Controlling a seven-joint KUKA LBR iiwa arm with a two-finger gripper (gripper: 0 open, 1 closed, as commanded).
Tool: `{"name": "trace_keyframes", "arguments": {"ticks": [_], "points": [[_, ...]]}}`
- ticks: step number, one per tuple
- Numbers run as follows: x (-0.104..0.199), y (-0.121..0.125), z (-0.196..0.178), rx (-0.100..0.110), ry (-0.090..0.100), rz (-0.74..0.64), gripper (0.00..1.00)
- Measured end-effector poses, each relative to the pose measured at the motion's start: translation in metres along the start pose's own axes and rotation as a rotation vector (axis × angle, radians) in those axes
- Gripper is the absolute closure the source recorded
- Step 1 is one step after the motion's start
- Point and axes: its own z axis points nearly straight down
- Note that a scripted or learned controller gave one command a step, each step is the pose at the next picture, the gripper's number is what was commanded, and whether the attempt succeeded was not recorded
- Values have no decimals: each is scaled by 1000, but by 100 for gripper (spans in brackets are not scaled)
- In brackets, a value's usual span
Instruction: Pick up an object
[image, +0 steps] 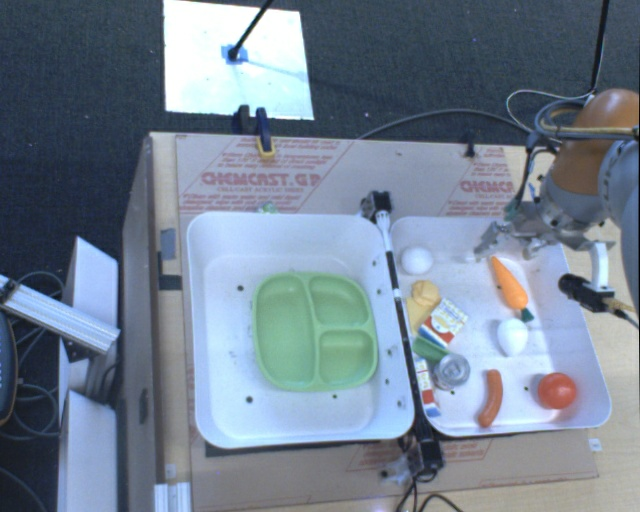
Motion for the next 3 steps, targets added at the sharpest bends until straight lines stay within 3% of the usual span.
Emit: {"name": "trace_keyframes", "arguments": {"ticks": [1, 2, 3], "points": [[0, -1, 11, 6, 4, 3, 0], [0, 0, 0, 0, 0, 1, 100], [0, 0, 0, 0, 0, 0, 0]]}}
